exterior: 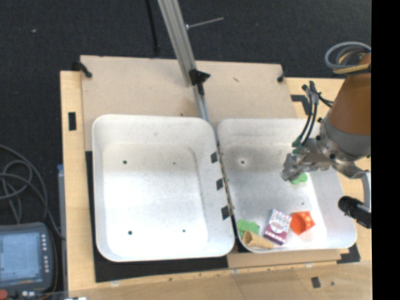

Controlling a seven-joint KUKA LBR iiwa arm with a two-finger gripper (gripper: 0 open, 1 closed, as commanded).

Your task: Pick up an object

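My gripper (295,174) hangs low over the right bin (250,149), near its right side. A small green object (301,179) peeks out just under and beside the gripper's tip; I cannot tell whether it is gripped. Along the bin's near edge lie an orange-red block (302,222), a purple and white packet (277,226), a tan cone-like piece (256,238) and a green piece (247,226).
The left bin (156,186) sits beside the right one, with black clips (220,183) along the seam between them. A slanted metal pole (181,42) rises from behind the bins. A screen device (24,255) sits at the lower left off the bench.
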